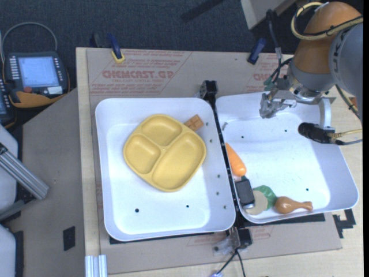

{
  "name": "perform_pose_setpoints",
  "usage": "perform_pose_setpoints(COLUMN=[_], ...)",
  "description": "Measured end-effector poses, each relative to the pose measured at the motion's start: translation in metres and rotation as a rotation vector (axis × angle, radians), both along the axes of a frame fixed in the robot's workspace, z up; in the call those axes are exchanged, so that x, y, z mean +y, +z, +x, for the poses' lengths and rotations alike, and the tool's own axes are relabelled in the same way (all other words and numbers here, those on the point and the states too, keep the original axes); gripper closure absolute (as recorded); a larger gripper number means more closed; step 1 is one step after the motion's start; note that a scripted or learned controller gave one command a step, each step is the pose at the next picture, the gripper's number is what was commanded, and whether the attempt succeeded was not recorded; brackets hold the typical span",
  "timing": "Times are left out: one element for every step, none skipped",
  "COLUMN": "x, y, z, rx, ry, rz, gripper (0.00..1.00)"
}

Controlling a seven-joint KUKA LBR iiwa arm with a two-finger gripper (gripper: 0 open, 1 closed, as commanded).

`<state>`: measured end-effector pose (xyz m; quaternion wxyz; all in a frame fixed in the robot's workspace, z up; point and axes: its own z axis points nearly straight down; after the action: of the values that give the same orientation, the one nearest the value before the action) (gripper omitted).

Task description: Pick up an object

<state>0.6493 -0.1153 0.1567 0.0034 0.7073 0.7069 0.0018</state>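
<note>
Pincer (271,109) hanging over right bin's (340,172) far edge, finger state impossible to tell; carrot (235,160) well below-left against the divider, likely light, rigid, slick—best taken across mid-body.

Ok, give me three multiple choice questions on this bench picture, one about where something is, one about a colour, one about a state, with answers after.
1. Where does the divided plate lie?
A. In the left bin
B. In the right bin
C. On the cardboard outside both bins

2. What colour is the divided plate?
A. Blue
B. Yellow
C. Red

3. What is the gripper doing?
A. Gripping the carrot
B. Resting on the plate
C. Poised at the far end of the right bin, apart from the items in it

Answers:
1. A, the plate sits inside the left bin's white walls.
2. B, all three compartments are yellow.
3. C, the carrot, the drumstick and the green piece lie at the near-left part of the right bin, away from the gripper.
</note>
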Motion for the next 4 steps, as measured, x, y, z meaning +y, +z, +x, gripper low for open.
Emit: perform_pose_setpoints(x=[0.008, 0.008, 0.060, 0.108], y=[0.062, 0.090, 0.078, 0.065], z=[0.001, 0.002, -0.006, -0.022], rx=[-0.002, 0.003, 0.010, 0.012], ry=[0.002, 0.001, 0.004, 0.005], rz=[0.000, 0.001, 0.004, 0.004], gripper=[1.00, 1.00, 1.00, 1.00])
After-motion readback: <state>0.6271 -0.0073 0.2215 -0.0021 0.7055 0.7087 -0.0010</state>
